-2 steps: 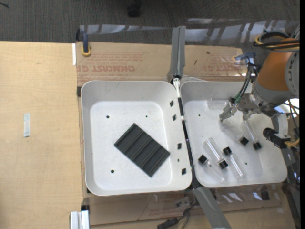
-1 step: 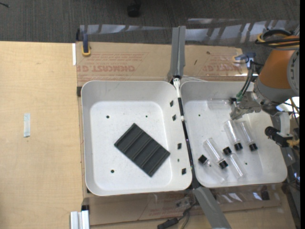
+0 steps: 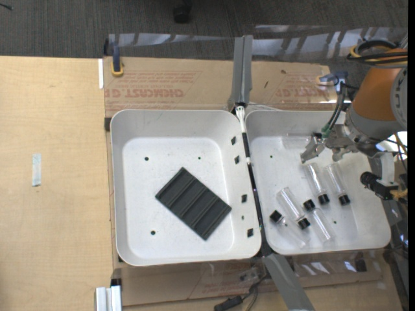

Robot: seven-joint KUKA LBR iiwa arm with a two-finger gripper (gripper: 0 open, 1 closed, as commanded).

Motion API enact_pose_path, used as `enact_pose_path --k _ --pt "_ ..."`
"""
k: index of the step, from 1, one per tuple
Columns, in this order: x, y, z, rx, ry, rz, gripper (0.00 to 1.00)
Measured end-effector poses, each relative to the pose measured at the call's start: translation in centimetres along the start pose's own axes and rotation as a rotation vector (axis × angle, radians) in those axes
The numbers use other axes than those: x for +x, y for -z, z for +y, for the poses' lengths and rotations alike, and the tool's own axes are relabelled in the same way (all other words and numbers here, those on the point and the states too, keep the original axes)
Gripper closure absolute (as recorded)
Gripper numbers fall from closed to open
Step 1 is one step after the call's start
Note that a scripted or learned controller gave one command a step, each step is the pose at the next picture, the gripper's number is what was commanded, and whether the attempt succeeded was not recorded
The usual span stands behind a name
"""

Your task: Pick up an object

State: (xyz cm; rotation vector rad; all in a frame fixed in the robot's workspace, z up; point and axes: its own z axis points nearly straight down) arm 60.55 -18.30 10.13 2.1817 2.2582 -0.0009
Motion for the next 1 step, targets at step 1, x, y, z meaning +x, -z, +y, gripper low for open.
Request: enact_pose_path --k 1 --pt "-2.24 -0.97 -3.43 0.002 0.001 0.001 0.00"
